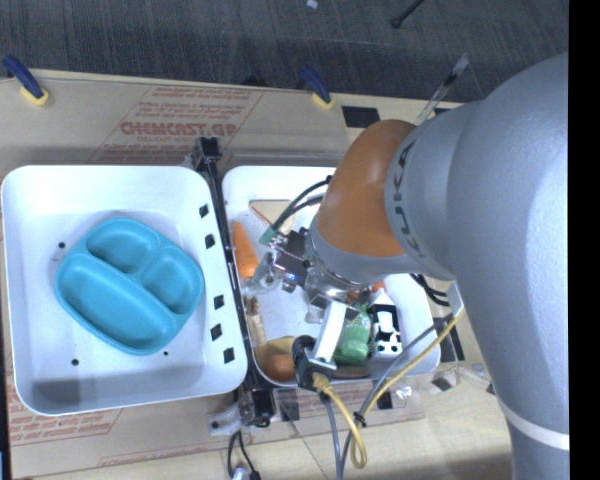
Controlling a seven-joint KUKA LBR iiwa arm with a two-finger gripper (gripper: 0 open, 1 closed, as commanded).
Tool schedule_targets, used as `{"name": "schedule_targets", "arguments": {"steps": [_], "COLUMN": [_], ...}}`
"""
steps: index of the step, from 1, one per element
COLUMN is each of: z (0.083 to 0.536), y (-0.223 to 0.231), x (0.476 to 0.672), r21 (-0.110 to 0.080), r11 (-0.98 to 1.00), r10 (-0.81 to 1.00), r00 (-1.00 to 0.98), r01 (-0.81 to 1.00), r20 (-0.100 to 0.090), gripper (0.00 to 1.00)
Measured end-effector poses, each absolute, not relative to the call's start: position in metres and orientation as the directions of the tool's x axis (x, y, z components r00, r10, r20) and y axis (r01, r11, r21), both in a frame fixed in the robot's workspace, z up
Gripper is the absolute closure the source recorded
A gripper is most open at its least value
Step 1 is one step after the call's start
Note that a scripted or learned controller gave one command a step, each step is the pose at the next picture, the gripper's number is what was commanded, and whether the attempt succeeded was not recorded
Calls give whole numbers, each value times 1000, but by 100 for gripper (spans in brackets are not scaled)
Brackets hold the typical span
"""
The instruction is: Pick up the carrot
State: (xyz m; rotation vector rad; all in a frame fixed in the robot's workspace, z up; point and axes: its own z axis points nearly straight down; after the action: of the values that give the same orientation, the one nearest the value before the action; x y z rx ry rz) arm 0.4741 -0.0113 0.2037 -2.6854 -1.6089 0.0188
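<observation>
Against the right bin's (280, 180) left wall, the carrot (245, 252) lies unlifted. Beside it hovers the hand (280, 268), perhaps poised; its grip state I cannot tell.

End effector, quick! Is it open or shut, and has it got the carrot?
End effector: cannot be told; its wrist hides it, low in the right bin.
Carrot: lying by that bin's left wall, not visibly held.

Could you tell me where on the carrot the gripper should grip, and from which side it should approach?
Grip the carrot across its middle, coming down from above. It lies lengthwise along the right bin's left wall, so the fingers should close across its narrow width, with one slipping between carrot and wall.
</observation>
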Motion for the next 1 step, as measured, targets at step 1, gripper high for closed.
{"name": "schedule_targets", "arguments": {"steps": [1], "z": [158], "y": [-99], "x": [531], "r21": [-10], "r11": [-442], "r10": [897], "r00": [441], "r01": [897], "r20": [-6], "gripper": [0]}}
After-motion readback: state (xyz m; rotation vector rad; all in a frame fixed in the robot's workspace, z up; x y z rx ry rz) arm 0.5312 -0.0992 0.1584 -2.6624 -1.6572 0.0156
